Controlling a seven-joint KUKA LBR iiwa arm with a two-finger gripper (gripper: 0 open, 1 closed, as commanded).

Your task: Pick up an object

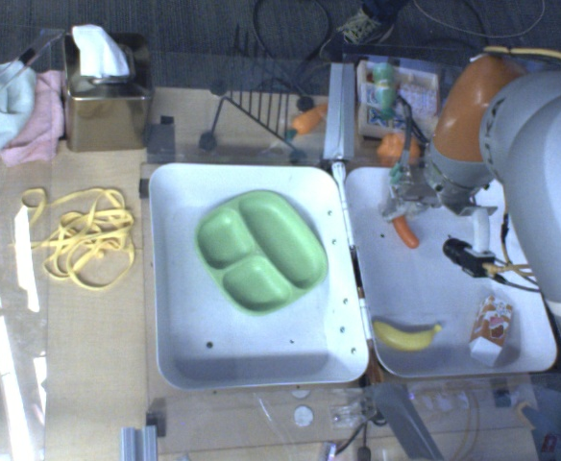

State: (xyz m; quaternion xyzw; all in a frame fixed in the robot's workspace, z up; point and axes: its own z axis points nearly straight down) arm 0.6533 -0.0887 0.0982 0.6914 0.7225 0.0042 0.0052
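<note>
right bin (453,286): middle floor open | obstacles: carrot (406,231), banana (405,334), carton (492,327)

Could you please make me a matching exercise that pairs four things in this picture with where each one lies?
Things:
1. green plate
2. banana
3. yellow cord
4. carrot

Places:
A. on the bench left of both bins
B. near edge of the right bin
C. middle of the left bin
D. far part of the right bin, just below the gripper

Pairs: 1-C, 2-B, 3-A, 4-D
</note>
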